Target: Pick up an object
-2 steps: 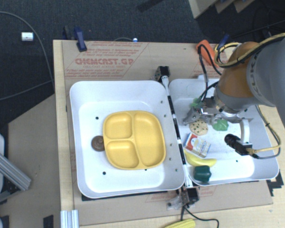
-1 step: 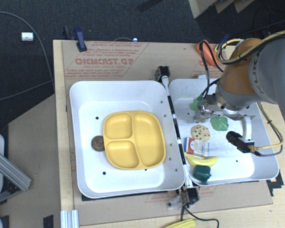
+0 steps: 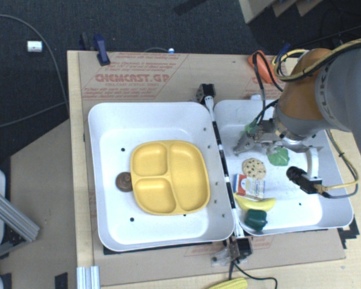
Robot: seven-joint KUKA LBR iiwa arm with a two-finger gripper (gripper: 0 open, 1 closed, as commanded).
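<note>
Now the green thing (image 3: pixel 280 156) lies in the right bin (image 3: pixel 334 212), just under the gripper (image 3: pixel 271 138). I cannot tell how the pincer stands. It looks like the reaching step. Next it must close on 1 toy, like the cookie (image 3: pixel 253 168) nearby, and lift.

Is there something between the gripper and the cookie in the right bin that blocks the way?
Nothing visible blocks it. The gripper hangs over the right bin, and the cookie lies just below it in the camera view with bare bin floor between them. A green object lies beside the cookie, to its right, off that path.
</note>
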